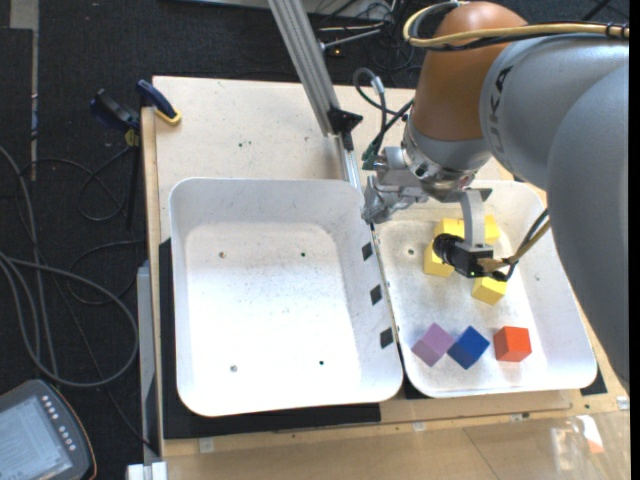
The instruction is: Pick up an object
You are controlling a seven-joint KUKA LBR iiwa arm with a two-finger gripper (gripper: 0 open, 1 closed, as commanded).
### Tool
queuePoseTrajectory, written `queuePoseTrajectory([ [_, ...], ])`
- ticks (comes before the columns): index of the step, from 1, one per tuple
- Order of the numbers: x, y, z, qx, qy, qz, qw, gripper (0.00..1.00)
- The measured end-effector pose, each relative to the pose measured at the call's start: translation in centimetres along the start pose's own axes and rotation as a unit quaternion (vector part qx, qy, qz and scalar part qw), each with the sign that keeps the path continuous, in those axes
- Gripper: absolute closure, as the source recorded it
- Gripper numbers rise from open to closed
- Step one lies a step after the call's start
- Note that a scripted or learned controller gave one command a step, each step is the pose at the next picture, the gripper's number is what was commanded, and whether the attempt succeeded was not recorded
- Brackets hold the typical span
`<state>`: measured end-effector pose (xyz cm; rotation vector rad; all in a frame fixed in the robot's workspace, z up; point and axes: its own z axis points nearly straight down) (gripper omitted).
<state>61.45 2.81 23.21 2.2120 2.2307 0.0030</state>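
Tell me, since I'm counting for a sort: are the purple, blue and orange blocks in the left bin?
No, the purple block, blue block and orange block sit in the right bin.

1. A bulky grey metal arm (570,98) is showing a glossy orange band (455,63).
2. A thin yellow cable (500,30) is running across it.
3. Dark lettering is marking the grey shell.

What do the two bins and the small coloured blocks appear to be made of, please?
Bins: likely moulded plastic, smooth white, rounded rims. Purple block, blue block and orange block: matte, evenly coloured, possibly foam or painted wood.
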Motion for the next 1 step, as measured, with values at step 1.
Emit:
queuePoseTrajectory([
  [1, 4.75, 1.85, 0.79, 0.000, 0.000, 0.001, 1.0000, 1.00],
])
